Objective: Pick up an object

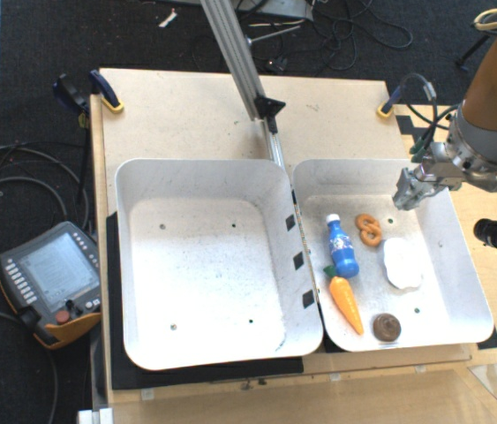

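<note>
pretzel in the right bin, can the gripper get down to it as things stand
Probably yes: the gripper hangs just up-right of the pretzel, which lies apart from the blue bottle and white object, nothing over it.

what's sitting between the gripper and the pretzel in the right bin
Nothing visible. The gripper hangs above the right bin's far side, with bare white floor between it and the pretzel.

The arm (495, 95) is bulky and rounded, with a broad orange band above a grey wrist section; below that sits a silvery metal flange; the gripper (407, 193) is small, grey and blocky; a dark cable loops beside the wrist.
</note>
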Robot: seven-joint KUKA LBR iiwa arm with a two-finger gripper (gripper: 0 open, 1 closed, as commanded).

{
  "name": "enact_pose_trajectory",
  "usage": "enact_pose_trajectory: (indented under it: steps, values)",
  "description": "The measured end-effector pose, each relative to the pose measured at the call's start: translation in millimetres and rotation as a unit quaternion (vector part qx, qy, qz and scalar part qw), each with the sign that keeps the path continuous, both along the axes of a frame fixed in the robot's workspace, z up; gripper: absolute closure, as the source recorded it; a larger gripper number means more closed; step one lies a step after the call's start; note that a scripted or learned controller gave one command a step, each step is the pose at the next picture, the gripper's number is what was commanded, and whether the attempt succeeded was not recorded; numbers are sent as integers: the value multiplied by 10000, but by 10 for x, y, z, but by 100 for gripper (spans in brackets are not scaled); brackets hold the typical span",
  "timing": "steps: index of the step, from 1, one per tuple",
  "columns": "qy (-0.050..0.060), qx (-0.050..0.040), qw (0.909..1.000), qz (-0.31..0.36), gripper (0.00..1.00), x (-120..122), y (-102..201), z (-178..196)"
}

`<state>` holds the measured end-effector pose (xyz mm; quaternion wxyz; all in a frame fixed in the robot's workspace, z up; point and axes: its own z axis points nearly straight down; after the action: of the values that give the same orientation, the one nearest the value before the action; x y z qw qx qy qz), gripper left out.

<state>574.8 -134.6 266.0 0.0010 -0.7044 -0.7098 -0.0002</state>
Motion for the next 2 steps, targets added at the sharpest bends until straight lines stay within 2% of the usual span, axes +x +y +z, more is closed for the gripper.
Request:
enact_pose_trajectory:
  steps: [2]
  values:
    - [-14, -5, 10000, -1, 100, 286, 961, 9]
